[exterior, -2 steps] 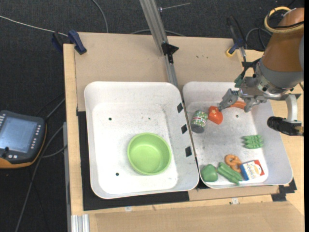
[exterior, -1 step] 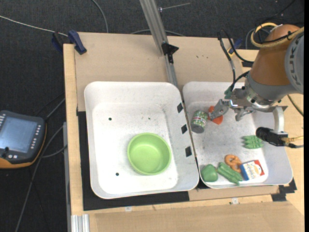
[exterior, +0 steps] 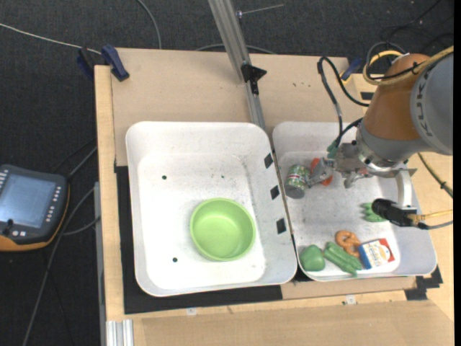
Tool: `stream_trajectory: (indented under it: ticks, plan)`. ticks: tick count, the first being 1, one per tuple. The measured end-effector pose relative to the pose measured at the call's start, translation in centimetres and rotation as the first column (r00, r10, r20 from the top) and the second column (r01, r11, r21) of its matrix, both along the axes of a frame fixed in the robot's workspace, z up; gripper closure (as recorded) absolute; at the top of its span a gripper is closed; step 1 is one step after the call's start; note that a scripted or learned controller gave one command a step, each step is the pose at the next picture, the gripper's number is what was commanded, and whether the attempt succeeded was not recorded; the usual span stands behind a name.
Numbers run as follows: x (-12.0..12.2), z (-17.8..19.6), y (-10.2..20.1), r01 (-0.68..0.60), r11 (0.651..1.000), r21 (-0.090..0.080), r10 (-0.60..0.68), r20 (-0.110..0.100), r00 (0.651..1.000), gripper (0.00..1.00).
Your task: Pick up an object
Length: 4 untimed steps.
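Can point(exterior: 296, 180) just left of end effector point(exterior: 325, 173), grip state unclear, right bin point(exterior: 425, 259).

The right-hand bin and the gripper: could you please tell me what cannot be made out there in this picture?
- Gripper: too small in the camera view to tell whether it grips the small can beside it.
- Can's label: too small to read.
- Green item by the right bin's far side: partly hidden by a black part of the arm.
- Arm's base: cut off by the right edge.

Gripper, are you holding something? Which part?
Cannot tell. The gripper sits right beside the small can in the right bin, but no grasp is visible.
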<state>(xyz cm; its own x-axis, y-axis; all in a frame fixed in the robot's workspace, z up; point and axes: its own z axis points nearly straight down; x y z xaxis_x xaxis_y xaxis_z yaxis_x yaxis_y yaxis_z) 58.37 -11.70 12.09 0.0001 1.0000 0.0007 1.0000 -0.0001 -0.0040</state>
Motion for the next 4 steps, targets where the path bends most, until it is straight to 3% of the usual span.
stream_trajectory:
  ticks: [1,4]
  plan:
    - [0.2,1.3,0.0,-0.001,1.000,-0.001,0.001,0.006,1.000,1.00]
    - [1.6,14.7,0.7,0.000,1.000,-0.001,0.000,0.008,1.000,1.00]
